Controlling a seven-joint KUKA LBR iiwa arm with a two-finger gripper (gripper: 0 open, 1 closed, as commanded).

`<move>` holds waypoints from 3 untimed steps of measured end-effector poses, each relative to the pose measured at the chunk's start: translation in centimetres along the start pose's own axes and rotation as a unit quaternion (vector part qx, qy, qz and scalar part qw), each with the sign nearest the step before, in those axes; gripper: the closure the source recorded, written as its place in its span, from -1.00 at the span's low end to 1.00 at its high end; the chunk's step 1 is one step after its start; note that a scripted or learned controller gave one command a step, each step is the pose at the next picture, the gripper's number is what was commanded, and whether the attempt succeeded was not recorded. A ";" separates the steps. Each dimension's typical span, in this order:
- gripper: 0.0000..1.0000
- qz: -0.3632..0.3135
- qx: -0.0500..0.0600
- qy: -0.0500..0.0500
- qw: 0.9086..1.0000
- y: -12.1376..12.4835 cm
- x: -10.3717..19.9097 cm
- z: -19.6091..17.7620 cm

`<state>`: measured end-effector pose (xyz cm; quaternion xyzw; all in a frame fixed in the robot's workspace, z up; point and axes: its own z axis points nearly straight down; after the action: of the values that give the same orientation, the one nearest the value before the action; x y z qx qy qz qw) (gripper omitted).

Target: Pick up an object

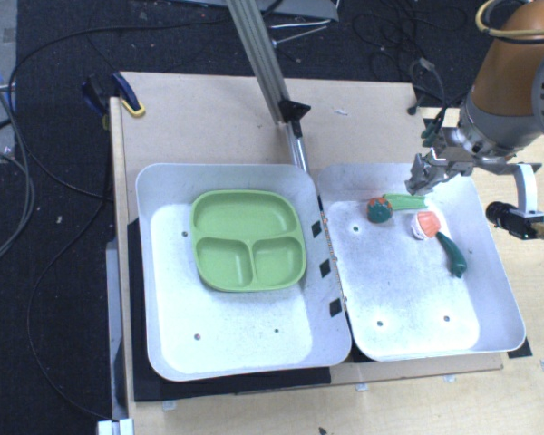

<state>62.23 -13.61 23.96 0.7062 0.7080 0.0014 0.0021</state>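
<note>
Worktop bins sit mid-frame; my claw point(421, 181) hovers over the right bin point(408, 306), grip unclear, just above-right of a green stick point(403, 203).

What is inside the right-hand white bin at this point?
The right bin holds a round green-and-red toy, a light green stick beside it, a red-and-white piece and a dark green tool. The gripper hangs over the stick's end, covering whatever lies beneath.
</note>
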 end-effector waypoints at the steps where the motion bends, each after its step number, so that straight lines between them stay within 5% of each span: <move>1: 1.00 -0.002 0.003 0.001 1.000 -0.9 5.5 0.8; 3: 1.00 -0.003 0.003 0.001 1.000 -3.4 14.7 1.0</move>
<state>58.84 1.12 22.96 0.7044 0.7098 0.0003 -0.0010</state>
